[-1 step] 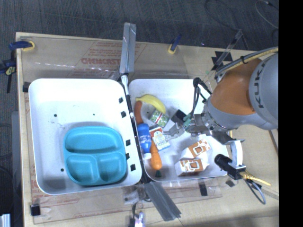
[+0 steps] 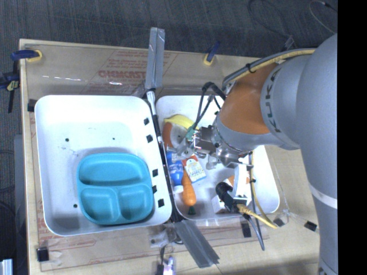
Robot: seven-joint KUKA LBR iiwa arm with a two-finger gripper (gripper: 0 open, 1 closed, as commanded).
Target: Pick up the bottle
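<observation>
Bottle (image 2: 193, 169), small, labelled, lies beside a smooth tapered carrot (image 2: 187, 192).

Even overhead light, soft focus

You get mild glare on the bins (image 2: 92, 119), a soft shadow at 7 o'clock, and a blurred arm (image 2: 298, 96).

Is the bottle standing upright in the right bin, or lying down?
Lying down: the bottle rests on its side in the right bin, beside the carrot.

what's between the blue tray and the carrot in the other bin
In the camera view, the two bins' adjoining white walls with black clips, then the bottle lying against the carrot, separate it from the blue tray.
</observation>
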